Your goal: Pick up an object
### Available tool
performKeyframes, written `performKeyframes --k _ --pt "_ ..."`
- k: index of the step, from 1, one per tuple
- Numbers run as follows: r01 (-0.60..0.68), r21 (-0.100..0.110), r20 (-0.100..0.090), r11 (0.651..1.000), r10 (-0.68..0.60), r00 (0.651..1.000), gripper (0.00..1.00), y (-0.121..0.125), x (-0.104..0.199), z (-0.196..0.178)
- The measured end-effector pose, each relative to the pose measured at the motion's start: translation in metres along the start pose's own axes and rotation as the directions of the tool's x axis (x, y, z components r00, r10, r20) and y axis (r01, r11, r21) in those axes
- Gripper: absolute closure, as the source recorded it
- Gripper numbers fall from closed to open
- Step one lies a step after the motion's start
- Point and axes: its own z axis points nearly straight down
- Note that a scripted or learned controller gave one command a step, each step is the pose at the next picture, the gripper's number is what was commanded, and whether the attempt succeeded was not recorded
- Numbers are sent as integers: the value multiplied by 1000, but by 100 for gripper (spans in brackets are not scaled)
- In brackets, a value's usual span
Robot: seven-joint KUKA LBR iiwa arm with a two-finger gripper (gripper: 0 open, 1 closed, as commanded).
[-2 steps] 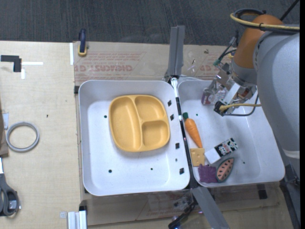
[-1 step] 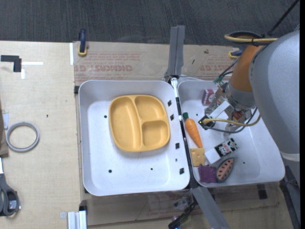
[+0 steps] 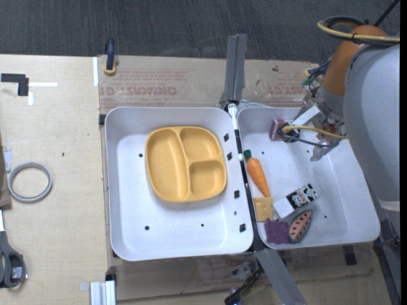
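My gripper (image 3: 311, 136) hangs over the back of the right bin (image 3: 343, 189), open, with nothing between its fingers. A small purple-and-white object (image 3: 278, 129) lies just to its left, near the bin's back left corner, apart from the fingertips. Further forward in the same bin lie an orange carrot (image 3: 257, 175), a yellow cheese square (image 3: 263, 208), a black-and-white patterned block (image 3: 301, 196), a watermelon slice (image 3: 300, 225) and a purple piece (image 3: 276, 231).
The left bin (image 3: 127, 221) holds a yellow divided plate (image 3: 186, 163). A grey divider post (image 3: 234, 68) rises between the bins at the back. On the bench at left lie a tape ring (image 3: 28, 182) and scissors (image 3: 11, 267).
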Motion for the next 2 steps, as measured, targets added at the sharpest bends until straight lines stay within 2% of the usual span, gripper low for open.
performKeyframes --k 1,2 --pt "-42 3 2 999 42 999 0 -52 -6 28" --pt "-11 11 12 1000 11 1000 0 -27 15 30"
